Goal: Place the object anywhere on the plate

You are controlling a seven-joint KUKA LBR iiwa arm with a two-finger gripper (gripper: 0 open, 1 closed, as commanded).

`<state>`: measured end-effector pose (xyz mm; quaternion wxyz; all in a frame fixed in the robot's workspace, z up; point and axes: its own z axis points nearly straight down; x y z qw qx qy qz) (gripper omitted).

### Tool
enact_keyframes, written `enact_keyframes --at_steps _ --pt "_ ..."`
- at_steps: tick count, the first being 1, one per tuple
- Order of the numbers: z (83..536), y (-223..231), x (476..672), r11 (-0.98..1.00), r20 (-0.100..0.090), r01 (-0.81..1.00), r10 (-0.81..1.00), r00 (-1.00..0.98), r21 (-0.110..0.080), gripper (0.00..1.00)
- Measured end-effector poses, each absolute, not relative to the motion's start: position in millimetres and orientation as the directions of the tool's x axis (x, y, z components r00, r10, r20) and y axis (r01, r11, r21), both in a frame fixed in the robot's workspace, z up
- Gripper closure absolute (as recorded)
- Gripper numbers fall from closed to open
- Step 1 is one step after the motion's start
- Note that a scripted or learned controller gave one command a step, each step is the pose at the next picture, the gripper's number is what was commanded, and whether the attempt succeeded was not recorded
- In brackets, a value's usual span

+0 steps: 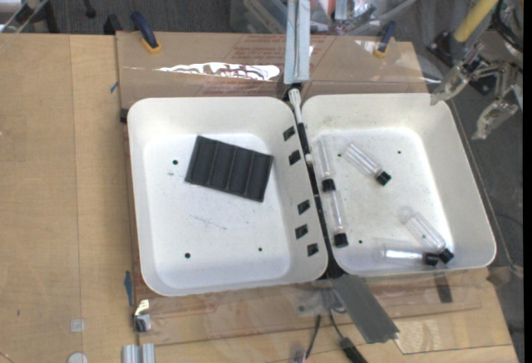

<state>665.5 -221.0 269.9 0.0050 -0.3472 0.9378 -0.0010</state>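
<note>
Vials (366,163) w/ black caps lay in the right bin (475,205), well apart from the ribbed black plate (229,168); gripper (475,100) (grip state unclear) probably needed centring across one vial's mid-length.

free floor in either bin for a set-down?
Left white bin: bare floor below and left of the dark ribbed rectangular plate. Right white bin: small bare patch at centre; clear black-capped vials crowd its left wall and lower right corner.
</note>
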Motion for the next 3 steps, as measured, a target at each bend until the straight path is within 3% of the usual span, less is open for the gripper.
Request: enact_keyframes --at_steps 3 --pt "305 -221 668.4 0.332 -0.006 -0.943 -0.943 -0.331 -0.007 0.0"
